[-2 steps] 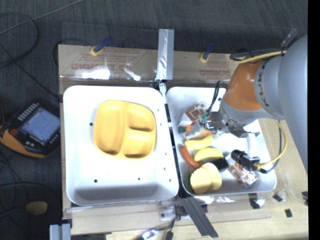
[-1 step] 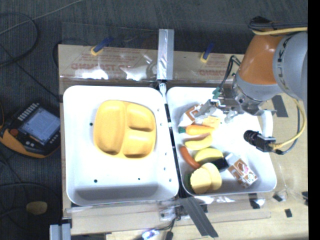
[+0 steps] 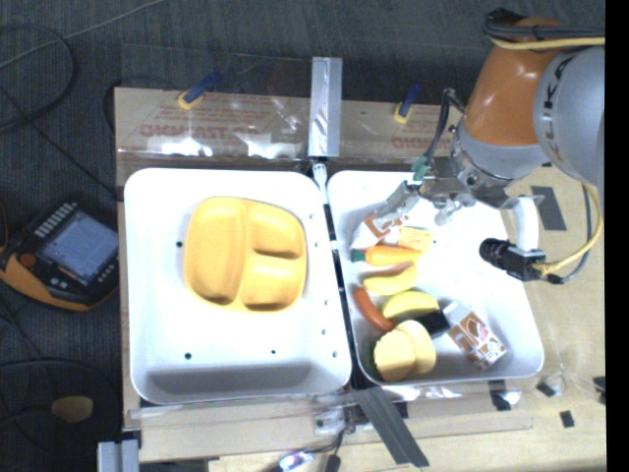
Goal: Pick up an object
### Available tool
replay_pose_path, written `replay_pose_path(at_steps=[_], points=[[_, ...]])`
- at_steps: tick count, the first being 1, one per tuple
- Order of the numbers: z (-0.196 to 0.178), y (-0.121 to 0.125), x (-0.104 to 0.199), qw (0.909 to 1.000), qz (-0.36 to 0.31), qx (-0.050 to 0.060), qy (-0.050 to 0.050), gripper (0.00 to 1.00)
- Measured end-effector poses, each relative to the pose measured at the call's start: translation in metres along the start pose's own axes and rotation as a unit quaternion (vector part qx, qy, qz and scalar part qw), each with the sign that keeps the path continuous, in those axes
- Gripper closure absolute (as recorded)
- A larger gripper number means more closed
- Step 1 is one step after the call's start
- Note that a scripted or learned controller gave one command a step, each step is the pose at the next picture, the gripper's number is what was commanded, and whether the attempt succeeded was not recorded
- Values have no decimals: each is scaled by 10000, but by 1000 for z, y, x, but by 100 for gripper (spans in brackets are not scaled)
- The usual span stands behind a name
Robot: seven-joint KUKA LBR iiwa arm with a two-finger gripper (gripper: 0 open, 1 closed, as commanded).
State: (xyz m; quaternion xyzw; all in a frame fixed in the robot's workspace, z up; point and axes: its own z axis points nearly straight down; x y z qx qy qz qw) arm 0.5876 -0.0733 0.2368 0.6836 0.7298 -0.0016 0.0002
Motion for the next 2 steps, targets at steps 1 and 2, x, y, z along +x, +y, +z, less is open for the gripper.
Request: replay_pose_path(at_steps=[1, 2], points=[[54, 5, 17, 10000, 47, 9, 2, 0], [134, 48, -29, 9996, -280, -10, -11, 0]])
